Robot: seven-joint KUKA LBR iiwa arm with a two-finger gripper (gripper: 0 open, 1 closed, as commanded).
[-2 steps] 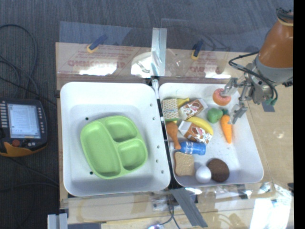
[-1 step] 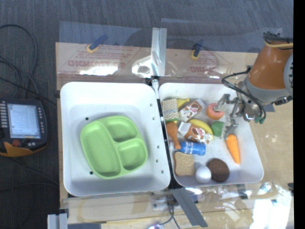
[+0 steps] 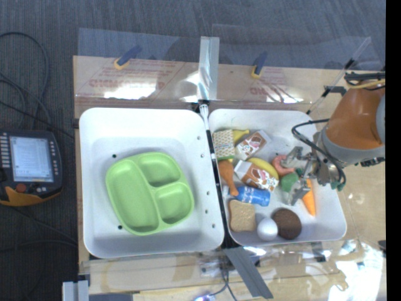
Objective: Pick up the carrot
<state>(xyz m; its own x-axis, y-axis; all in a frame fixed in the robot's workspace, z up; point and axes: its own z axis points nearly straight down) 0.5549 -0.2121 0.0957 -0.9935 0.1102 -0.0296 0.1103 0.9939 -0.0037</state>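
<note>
The carrot (image 3: 309, 203) is a short orange cone lying near the right wall of the right bin (image 3: 335, 227), pointing toward the front. My gripper (image 3: 302, 184) hangs low over the bin just above and to the left of the carrot, its tip touching or nearly touching the carrot's thick end. A green piece (image 3: 289, 182) sits right beside the gripper on its left. The grey arm with its orange band (image 3: 353, 121) reaches in from the right and covers the bin's far right corner.
The right bin is crowded: a brown ball (image 3: 287, 222), a white egg (image 3: 267, 228), a bread slice (image 3: 242, 216), a blue bottle (image 3: 254, 196), a banana (image 3: 264, 166), small cartons (image 3: 250, 145) and an orange piece (image 3: 227, 173). The left bin (image 3: 100, 231) holds a green divided plate (image 3: 149, 192).
</note>
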